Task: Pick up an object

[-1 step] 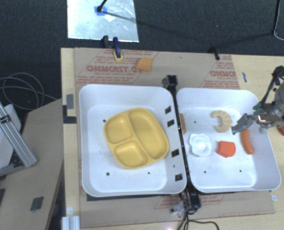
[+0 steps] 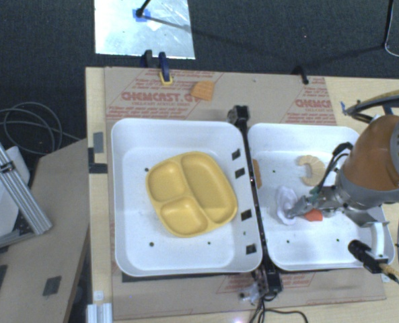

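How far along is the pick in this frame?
Done: the arm has reached into the right bin, with the gripper low over the clear crumpled object and beside an orange-red object. In hand: nothing visibly between the fingers. Left: grasping and lifting. The yellow divided tray lies untouched in the left bin.

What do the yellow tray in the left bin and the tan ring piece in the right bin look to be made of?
Yellow tray: likely molded plastic, smooth with a soft sheen, three rounded compartments formed in one piece. Tan ring piece: possibly wood or cardboard, matte and flat looking; too small to tell for sure. Both bins, such as the left bin, look like glossy white plastic.
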